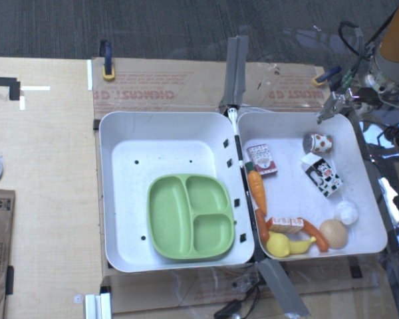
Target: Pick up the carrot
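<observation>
Two white bins sit side by side on the surface (46, 151). The left bin (120, 178) holds a green plate (189, 216) with three parts.

The carrot (256, 188) lies in the right bin (359, 151), right along its left wall. Its green top end points up toward a small red and white packet (261, 159) and just touches the packet's lower corner. There is writing on the packet, but it is too small to read. The carrot's thin end points down toward a yellow lemon (278, 245).

Near the lemon are a yellow banana (302, 246), a small flat box (287, 225), a thin orange thing (316, 235) and a tan round thing (333, 233). A small white round thing (346, 212) sits just above that one. Higher up lies a black and white carton (322, 175) and a little white cup with red dots (318, 142), tipped on its side.

The gripper (334, 104) is up at the top right corner of the right bin, well apart from the carrot. It holds nothing, but you cannot tell if it is open or closed.

Behind the bins lies a brown cardboard sheet (153, 85) with red letters. They are upside down and seem to read "CHEMCAST GP".
</observation>
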Tool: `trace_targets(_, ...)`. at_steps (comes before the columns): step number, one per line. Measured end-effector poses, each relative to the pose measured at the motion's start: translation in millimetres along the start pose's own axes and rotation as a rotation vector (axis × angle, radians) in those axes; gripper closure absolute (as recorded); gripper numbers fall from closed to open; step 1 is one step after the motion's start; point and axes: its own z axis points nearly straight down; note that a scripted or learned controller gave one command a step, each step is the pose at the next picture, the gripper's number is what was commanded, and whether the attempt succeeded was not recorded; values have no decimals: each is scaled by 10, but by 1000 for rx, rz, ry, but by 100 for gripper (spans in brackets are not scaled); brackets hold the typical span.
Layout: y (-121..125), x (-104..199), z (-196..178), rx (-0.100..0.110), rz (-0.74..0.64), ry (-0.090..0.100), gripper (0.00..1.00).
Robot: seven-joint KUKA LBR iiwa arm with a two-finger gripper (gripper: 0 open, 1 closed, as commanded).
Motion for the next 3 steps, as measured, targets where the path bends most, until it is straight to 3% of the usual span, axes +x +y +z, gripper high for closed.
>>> trace_targets(1, -864, 707, 885, 3, 2, 1, 0)
trace_targets(2, -945, 580, 1194, -30, 239, 4, 0)
trace_targets(3, -959, 547, 1113, -27, 245, 0, 100)
